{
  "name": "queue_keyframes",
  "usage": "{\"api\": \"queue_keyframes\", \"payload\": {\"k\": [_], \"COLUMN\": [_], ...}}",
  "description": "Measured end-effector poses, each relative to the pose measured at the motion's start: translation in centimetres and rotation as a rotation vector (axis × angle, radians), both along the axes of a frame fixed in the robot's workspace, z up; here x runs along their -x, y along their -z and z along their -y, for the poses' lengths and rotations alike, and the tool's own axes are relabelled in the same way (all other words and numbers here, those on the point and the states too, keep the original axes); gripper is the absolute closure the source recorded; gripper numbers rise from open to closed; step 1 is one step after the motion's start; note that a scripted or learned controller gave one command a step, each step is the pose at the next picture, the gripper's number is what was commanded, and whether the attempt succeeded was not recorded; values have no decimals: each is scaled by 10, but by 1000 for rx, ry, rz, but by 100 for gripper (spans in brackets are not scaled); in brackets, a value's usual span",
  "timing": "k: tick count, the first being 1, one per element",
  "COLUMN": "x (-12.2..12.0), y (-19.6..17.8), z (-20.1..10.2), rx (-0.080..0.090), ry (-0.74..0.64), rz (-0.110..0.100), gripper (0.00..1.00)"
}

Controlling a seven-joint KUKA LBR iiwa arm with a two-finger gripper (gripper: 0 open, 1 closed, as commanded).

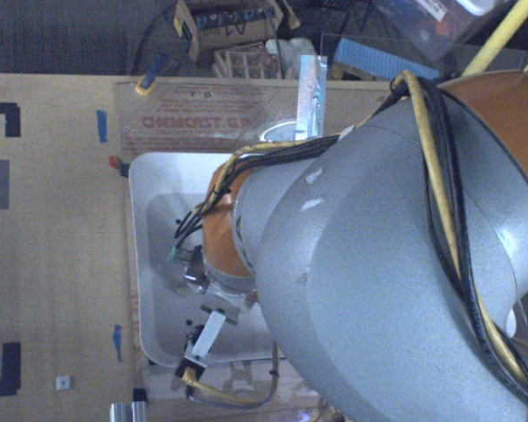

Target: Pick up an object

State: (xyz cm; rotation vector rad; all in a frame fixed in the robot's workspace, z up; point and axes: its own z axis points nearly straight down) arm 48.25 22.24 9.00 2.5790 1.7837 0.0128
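arm [378,262] over white bin [154,236] | object: hidden | jaws: state cannot be told

Bulky grey arm [378,271] with orange band [222,244] and black-and-yellow cables [440,148].

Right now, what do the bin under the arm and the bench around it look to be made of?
The bin looks like white moulded plastic, going by its smooth matte wall and rounded corner, though painted metal is possible. The bench looks like bare light wood or plywood: pale tan with faint grain, marked with black and blue tape.
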Motion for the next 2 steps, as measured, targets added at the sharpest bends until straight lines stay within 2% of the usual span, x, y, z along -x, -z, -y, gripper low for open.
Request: {"api": "queue_keyframes", "payload": {"k": [1, 2], "x": [0, -46], "y": [-1, 0], "z": [35, 59], "rx": [-12, -5], "ry": [199, -92], "rz": [-2, 0], "gripper": [0, 0]}}
